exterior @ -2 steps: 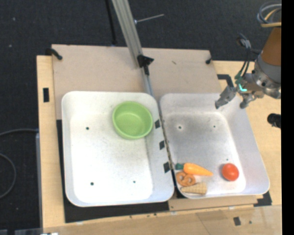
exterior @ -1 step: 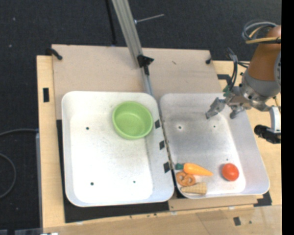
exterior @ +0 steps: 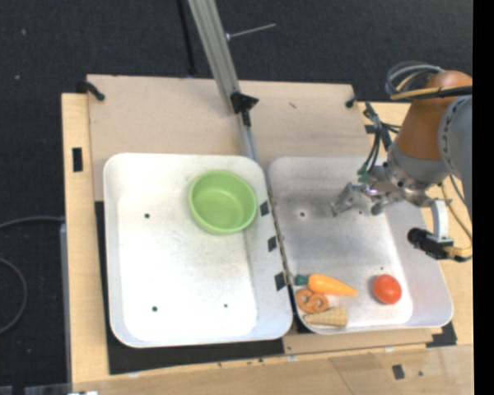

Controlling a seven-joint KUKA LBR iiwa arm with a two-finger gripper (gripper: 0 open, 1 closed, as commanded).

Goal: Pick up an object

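The hand point(exterior: 358, 200) is seen spread and holding nothing, over bare floor of the right bin point(exterior: 346, 237). The carrot point(exterior: 331, 285) and tomato point(exterior: 386, 290) lie well apart from it (near the front wall); a descent here would likely close on nothing.

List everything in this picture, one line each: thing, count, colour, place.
bins: two, white, side by side on the bench
bowl: one, green, upper part of the left bin
carrot: one, orange, near edge of the right bin
tomato: one, red, right of the carrot in the right bin
pretzel: one, brown, just below the carrot
cone: one, tan, at the right bin's near rim
metal post: one, grey, rising behind the bins
arm: one, grey with orange band, from the right
gripper: one, over the right bin's upper part
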